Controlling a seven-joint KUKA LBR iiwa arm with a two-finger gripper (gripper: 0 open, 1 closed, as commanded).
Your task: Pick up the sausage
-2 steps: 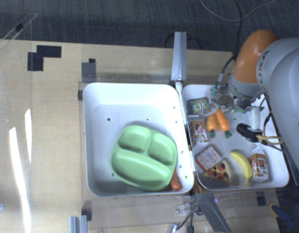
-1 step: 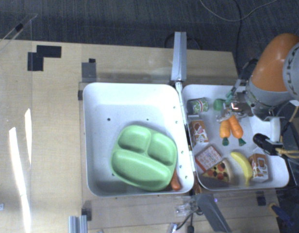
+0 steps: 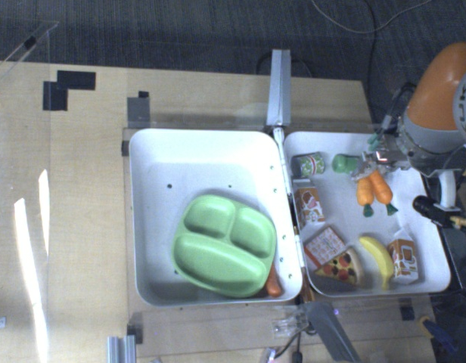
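The grey arm with its orange band (image 3: pixel 443 89) enters from the right edge and bends down over the upper right corner of the right-hand shallow white bin (image 3: pixel 437 282). Its two-finger gripper (image 3: pixel 377 157) sits low at the back of that bin, just above a pair of orange toy carrots (image 3: pixel 374 190). Whether the jaws are spread or pressed together cannot be told — the fingertips merge with the wrist hardware at this slant, and nothing is seen pinched between them.

The sausage (image 3: pixel 272 282) appears as a small reddish-brown, rounded end piece in the left-hand shallow white bin (image 3: pixel 153 203), at its front right corner. It lies wedged between the bin wall and the rim of a light green, three-compartment plastic plate (image 3: pixel 224 244), which seems to cover most of its length. It is well apart from the gripper, in the other bin.

The right-hand bin also carries:
- a small green-labelled tin can (image 3: pixel 309 164) and a green toy vegetable (image 3: pixel 345 162) near the back wall;
- two small printed cartons, one upright near the divider (image 3: pixel 311 206) and one flat beside it (image 3: pixel 324 244);
- a toy pizza slice (image 3: pixel 342 267), a yellow banana (image 3: pixel 378 258) and a brown-and-white carton (image 3: pixel 403 259) along the front.

Both bins rest side by side on a pale wooden desk (image 3: pixel 66 225) — a metal rail (image 3: pixel 279 89) stands upright between them. Beyond the desk lies dark carpet (image 3: pixel 180 21), crossed by a thin looping cable (image 3: pixel 354 10).
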